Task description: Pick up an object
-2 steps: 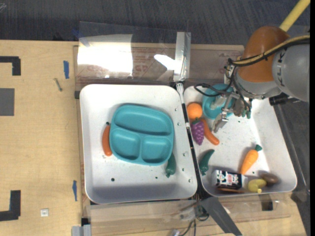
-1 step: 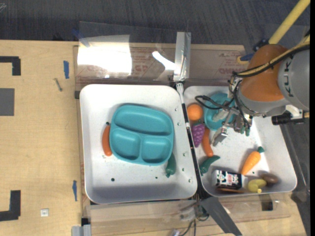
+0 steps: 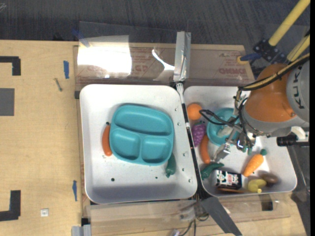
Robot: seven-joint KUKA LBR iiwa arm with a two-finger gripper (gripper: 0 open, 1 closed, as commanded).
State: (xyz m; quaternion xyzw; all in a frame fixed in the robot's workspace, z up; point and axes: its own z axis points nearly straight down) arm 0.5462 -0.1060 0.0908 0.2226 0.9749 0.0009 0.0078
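Camera view: carrot point(image 3: 252, 164) slants, tip down-left, below gripper point(image 3: 225, 149).

I watch through one fixed camera above the bench point(image 3: 34, 132), looking down at a slant on both white bins point(image 3: 93, 181), fairly near, with the arm point(image 3: 275, 97) entering from three o'clock.
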